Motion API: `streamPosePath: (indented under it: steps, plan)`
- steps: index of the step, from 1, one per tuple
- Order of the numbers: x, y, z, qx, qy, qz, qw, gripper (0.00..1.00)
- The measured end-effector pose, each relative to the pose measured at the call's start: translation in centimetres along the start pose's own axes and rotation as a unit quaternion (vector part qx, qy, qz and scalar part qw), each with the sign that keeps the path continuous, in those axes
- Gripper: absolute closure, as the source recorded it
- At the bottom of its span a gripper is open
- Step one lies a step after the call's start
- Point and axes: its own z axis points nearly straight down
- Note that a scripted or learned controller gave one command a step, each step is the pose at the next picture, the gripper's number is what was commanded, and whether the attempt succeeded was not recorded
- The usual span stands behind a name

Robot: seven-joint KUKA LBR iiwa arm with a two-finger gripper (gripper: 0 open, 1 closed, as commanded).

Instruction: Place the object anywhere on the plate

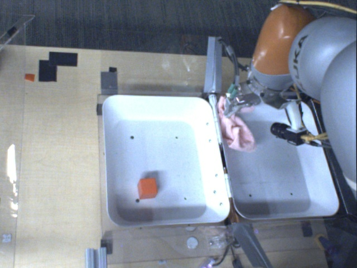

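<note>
a: where's the gripper (235, 100)?

b: at the upper left corner of the right bin (279, 194), just beside the rim it shares with the left bin (167, 149); the grey arm (329, 66) comes in from the right, with its orange band (276, 38) above the wrist.

a: and the jaws?

b: closed down narrow on the top end of the pink cloth (239, 134); the fabric bunches up between the fingertips, so no gap shows there.

a: how does the cloth sit?

b: it droops from the fingers in a crumpled strip, down and a little to the right; its left edge overlaps the divider between the two bins, and its lower end lies over the right bin's floor; i can't tell if that end touches the floor.

a: anything in the left bin?

b: a small orange block (148, 188), near the lower left of the floor, well apart from the cloth and the gripper.

a: and outside the bins?

b: the pale wooden bench (56, 166); at its upper left there's a black stepped patch (56, 65) with a tiny orange square (29, 77) just left of it; both are well apart from the bins.
</note>
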Motion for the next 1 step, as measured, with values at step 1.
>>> streamPosePath:
  steps: [1]
  plan:
    - [0.05,0.25,-4.08,-0.002,0.0,-0.005,1.0,1.0]
